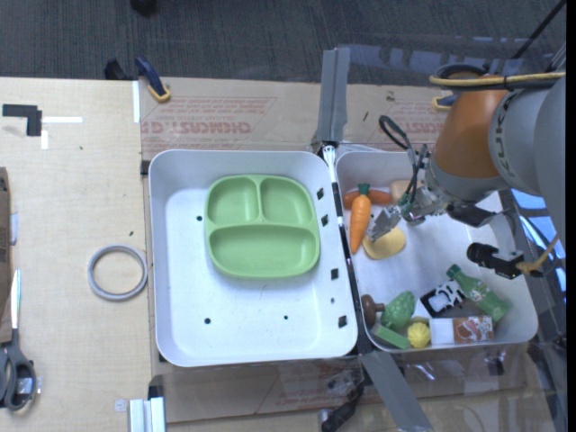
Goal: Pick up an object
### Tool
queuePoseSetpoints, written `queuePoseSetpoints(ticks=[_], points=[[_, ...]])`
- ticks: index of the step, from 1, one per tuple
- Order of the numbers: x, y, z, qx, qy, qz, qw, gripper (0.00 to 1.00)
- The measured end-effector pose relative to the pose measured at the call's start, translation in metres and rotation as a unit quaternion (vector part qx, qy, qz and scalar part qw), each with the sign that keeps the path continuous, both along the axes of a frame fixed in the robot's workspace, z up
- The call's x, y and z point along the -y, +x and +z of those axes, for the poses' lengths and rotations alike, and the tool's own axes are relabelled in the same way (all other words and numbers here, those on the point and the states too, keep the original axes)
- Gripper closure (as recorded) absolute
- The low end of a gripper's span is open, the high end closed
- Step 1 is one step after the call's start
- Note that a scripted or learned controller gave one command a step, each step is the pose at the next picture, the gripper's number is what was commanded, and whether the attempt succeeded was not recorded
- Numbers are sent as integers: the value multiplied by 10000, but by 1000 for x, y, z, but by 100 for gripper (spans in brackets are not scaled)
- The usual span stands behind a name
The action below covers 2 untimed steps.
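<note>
right bin (517, 329) is cluttered: orange carrot (359, 220) with green top lies just left of the hand (389, 224), a pale yellow piece (385, 246) sits right under it, green bottle (477, 294), yellow ball (418, 335) and a small box (463, 329) along the near wall. hand is low over the yellow piece, can't tell if it's open or gripping. left bin (175, 331) holds a green divided plate (262, 224); tape ring (118, 271) on the counter (63, 196)

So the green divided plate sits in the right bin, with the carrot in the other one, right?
Not quite. The camera view shows the green divided plate in the left bin; the carrot lies in the other one, the right bin.
</note>
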<state>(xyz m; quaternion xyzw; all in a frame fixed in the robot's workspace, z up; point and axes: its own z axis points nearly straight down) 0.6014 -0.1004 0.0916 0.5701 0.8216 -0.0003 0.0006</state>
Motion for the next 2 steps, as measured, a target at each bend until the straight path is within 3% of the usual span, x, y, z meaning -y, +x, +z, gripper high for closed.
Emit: queuePoseSetpoints(ticks=[1, 2], points=[[3, -22, 0, -9, 1, -176, 9998, 0], [4, -22, 9, -5, -3, -178, 9998, 100]])
